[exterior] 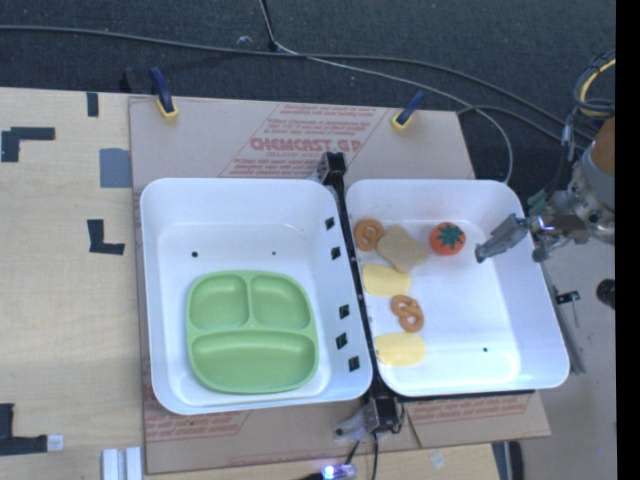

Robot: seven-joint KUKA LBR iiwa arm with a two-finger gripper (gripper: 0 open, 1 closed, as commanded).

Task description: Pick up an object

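The right bin [520, 358] holds six small toy foods, all gathered in its left half. A red tomato [448, 238] with a green top sits nearest the middle of the far side. Left of it lies a tan slice of bread [402, 249], tilted, touching a brown pretzel [368, 234] that lies close to the bin's left wall. Below these are a pale yellow piece [385, 281], a second pretzel [408, 313], and another yellow piece [400, 349] near the front left.

The gripper [497, 240] hangs over the bin's right rim at the far side, pointing left toward the tomato and apart from it; nothing is between its fingers, and how wide they stand cannot be told.

The bin's right half and front right corner are bare white floor. The left bin [165, 268] carries a green divided plate [252, 330] toward its front, with bare floor behind it.
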